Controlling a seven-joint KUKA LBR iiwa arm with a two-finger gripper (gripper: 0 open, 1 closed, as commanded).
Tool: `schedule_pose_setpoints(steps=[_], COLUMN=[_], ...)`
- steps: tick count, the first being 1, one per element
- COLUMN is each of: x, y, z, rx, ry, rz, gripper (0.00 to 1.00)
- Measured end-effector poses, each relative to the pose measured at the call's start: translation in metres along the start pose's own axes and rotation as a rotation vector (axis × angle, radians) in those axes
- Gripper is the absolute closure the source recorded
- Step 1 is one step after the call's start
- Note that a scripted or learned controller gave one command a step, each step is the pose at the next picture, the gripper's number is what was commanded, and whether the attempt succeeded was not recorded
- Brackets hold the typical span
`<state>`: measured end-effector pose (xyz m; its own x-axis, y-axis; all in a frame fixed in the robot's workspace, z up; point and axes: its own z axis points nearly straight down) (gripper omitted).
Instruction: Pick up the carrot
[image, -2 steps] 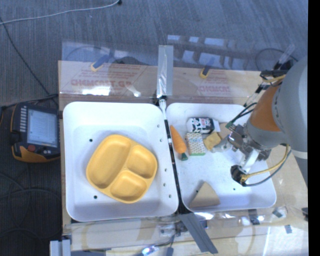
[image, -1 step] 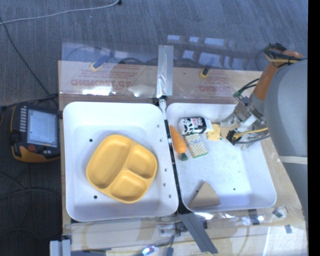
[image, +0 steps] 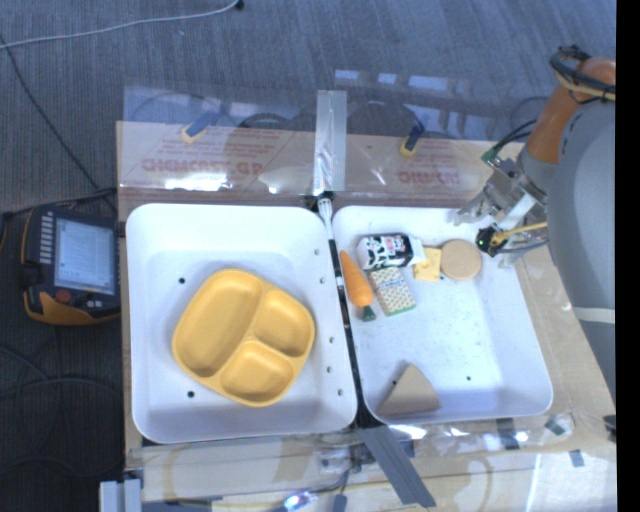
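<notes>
The carrot (image: 355, 282) is orange with a small green end. It lies lengthwise along the left wall of the right bin (image: 500, 340), close to the divider between the bins. My gripper (image: 498, 214) hovers over the right bin's far right corner, well to the right of the carrot and apart from it. Nothing is seen in its grasp.
A black-and-white carton (image: 385, 250) and a checkered waffle piece (image: 395, 292) lie right beside the carrot. A yellow cheese wedge (image: 428, 265) and a round cookie (image: 461, 260) sit further right. A brown triangular slice (image: 410, 392) lies near the front. The left bin (image: 150, 260) holds a yellow divided plate (image: 245, 335).
</notes>
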<state>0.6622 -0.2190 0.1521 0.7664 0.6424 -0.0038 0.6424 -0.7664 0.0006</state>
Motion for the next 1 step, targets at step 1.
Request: schedule_pose_setpoints(steps=[1], x=[-0.0318], y=[-0.0610], z=[0.0630], rx=[-0.001], ry=[0.010], rz=[-0.016], gripper=[0.00])
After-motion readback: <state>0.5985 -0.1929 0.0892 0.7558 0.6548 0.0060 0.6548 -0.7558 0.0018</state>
